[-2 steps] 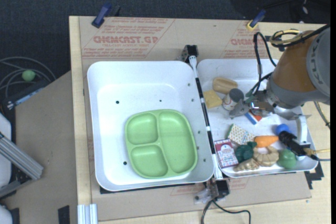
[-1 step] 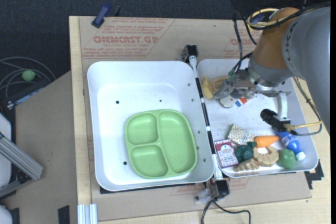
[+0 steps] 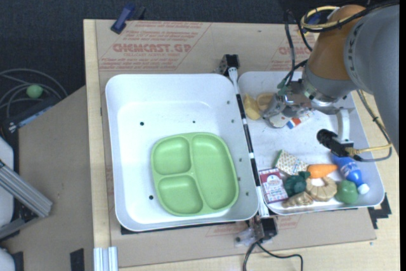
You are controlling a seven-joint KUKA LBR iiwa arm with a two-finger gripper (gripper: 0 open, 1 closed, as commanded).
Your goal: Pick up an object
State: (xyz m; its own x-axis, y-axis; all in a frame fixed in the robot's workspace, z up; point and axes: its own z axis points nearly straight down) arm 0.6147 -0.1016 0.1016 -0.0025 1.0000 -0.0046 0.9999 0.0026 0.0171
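My gripper (image 3: 280, 113) hangs low over the far left part of the right bin (image 3: 366, 136). Just to its left lies a pale yellow piece (image 3: 253, 106). A small red, white and blue item (image 3: 295, 121) shows right beside the gripper on its right. Along the near side of that bin sit a pink card box (image 3: 273, 186), a checkered packet (image 3: 289, 162), an orange carrot (image 3: 322, 169), a blue bottle (image 3: 353, 174), a dark green toy (image 3: 295, 185), a tan biscuit-like piece (image 3: 315, 192) and a green lump (image 3: 347, 193).
The left bin (image 3: 127, 105) holds a green divided plate (image 3: 192, 172) near its front. A black divider rail (image 3: 244, 127) runs between the bins. The grey arm with its orange band (image 3: 330, 51) comes in from the upper right.
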